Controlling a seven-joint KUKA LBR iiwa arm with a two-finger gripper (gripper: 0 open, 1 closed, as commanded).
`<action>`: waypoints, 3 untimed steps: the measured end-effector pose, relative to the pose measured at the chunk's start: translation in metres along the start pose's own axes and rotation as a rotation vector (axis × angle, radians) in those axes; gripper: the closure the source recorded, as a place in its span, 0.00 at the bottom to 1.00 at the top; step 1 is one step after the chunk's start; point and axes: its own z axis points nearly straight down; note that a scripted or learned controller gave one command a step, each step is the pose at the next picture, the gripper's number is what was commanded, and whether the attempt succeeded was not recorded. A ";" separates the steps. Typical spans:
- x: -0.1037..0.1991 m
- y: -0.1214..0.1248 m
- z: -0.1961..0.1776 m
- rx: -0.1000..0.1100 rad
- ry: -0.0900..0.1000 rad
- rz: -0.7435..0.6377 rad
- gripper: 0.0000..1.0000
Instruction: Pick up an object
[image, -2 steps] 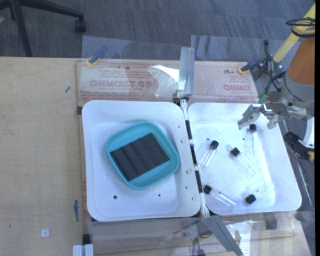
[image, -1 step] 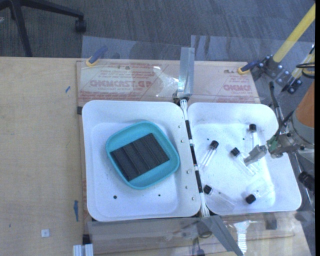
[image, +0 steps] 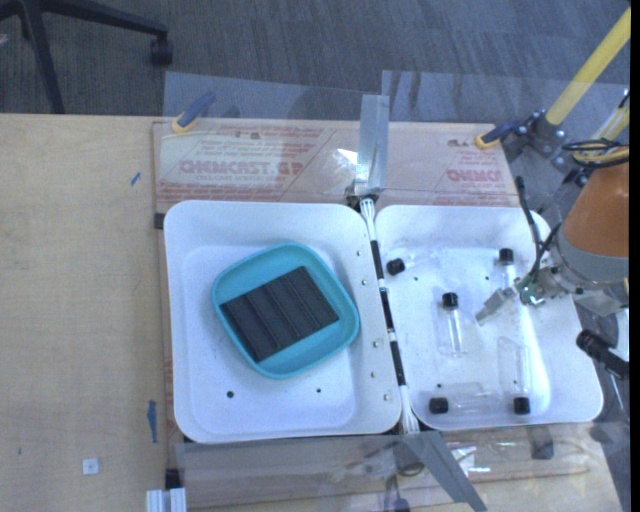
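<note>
Clamping state of the claw (image: 497, 303): cannot tell. Clear vial (image: 452, 322) just left of it may roll away if you nudge it.

The arm (image: 600, 225) comes in from the right edge, its orange band uppermost and the grey wrist below it. The gripper (image: 497, 305) points down and to the left at a slant, its 2 thin fingers (image: 490, 309) close together with nothing seen between them.
</note>
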 end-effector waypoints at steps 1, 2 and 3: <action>0.068 -0.001 0.000 0.002 0.002 -0.042 0.00; 0.006 0.028 -0.030 0.048 0.040 -0.123 0.00; -0.011 -0.024 0.007 -0.007 -0.001 -0.209 0.00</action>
